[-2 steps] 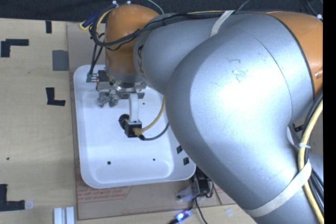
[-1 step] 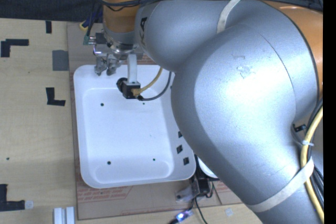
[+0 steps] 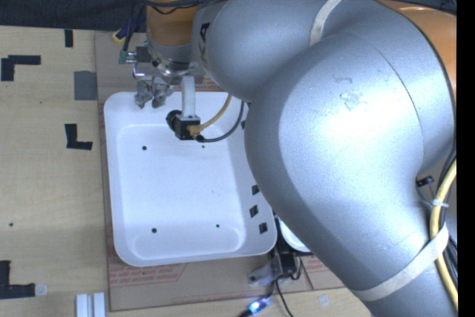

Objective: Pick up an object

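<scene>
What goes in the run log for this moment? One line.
arm: reaching in from right | gripper: over far rim of left bin | held: nothing seen | pick: not yet done

A robotics lab or test cell. A large grey industrial arm with exposed cables fills the 3 o'clock side, over a white bin on a plywood bench marked with black tape pieces toward 9 o'clock.
</scene>
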Robot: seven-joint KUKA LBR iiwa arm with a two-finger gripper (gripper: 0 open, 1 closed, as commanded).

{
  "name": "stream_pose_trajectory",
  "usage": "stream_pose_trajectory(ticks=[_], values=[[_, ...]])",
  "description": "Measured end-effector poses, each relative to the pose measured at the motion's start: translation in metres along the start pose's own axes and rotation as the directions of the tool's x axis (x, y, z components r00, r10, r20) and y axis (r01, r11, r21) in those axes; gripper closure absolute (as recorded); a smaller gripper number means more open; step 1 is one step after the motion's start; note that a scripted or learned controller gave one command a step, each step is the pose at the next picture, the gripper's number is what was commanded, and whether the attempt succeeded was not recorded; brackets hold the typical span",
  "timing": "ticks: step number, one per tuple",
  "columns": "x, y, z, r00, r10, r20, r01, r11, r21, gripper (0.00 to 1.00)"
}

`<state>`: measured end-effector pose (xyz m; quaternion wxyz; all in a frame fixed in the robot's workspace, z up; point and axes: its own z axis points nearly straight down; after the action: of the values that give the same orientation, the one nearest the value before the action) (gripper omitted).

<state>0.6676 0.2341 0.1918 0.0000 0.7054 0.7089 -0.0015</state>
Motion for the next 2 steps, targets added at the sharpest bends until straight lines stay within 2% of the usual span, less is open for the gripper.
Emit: stream_pose_trajectory(ticks=[1,2], values=[[0.0,0.0,-0.009,1.0,-0.003,0.002,0.003,1.0,0.001,1.0],[-0.027,-0.002,0.073,1.0,0.006,0.003,-0.006,1.0,0.007,1.0]])
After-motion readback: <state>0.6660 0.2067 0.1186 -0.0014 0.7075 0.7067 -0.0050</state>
